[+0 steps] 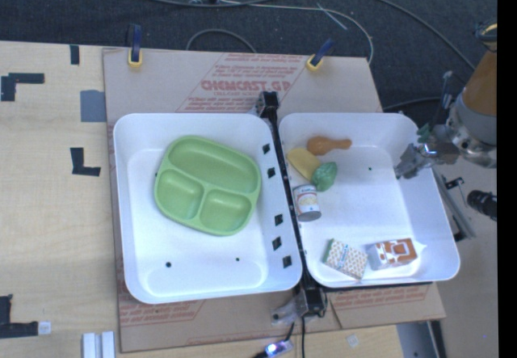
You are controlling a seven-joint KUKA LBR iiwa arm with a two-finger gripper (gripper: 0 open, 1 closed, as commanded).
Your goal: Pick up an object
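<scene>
Two shallow white bins sit side by side on a brown cardboard sheet (pixel 242 82) clamped to the bench. The left bin (pixel 133 267) holds a light green plate (pixel 208 184) with three compartments, lying flat and a little rotated, near the bin's middle. The right bin (pixel 428 211) holds six small objects. By the divider, a yellow wedge-shaped piece (pixel 301 161) touches a dark green rounded item (pixel 325 176); just above them lies an orange-tan, spoon-like toy (pixel 325 144) with its narrow end pointing right. Below the wedge stands or lies a small can (pixel 307 203) with a pale label and a red band; which way it rests cannot be told. Near the bin's front edge, a flat packet with a speckled pastel pattern (pixel 346 259) lies just beside an orange and white carton (pixel 393 253), the two nearly touching. The gripper (pixel 409 162) is over the right bin's far right rim, well apart from every object, dark fingers pointing left and down; whether they are spread or closed cannot be told, and nothing shows between them. The orange band of the arm (pixel 485 86) is at the right edge.
</scene>
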